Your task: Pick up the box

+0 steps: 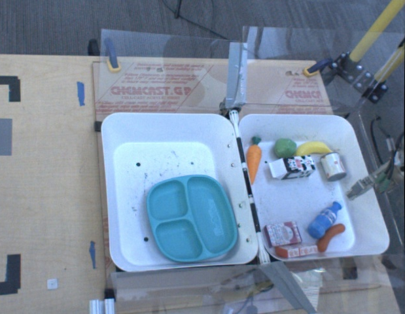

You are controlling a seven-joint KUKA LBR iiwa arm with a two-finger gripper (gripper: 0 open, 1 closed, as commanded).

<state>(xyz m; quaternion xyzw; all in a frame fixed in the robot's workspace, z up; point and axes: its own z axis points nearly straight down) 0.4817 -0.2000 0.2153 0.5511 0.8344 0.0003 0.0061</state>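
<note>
A small red and white box (282, 233) lies flat near the front of the right bin (369, 241), close to the divider between the bins. A thin red and white packet (295, 251) lies just in front of it, against the bin's front wall. A black and white carton (292, 167) lies on its side in the middle of the same bin's far half.
The right bin also holds a carrot (253, 161), a green ball-like fruit (284, 147), a banana (313, 148), a tin can (332, 167), a blue bottle (324, 220) and a red sausage (330, 237). A teal divided plate (191, 216) lies in the left bin (123, 142).
</note>
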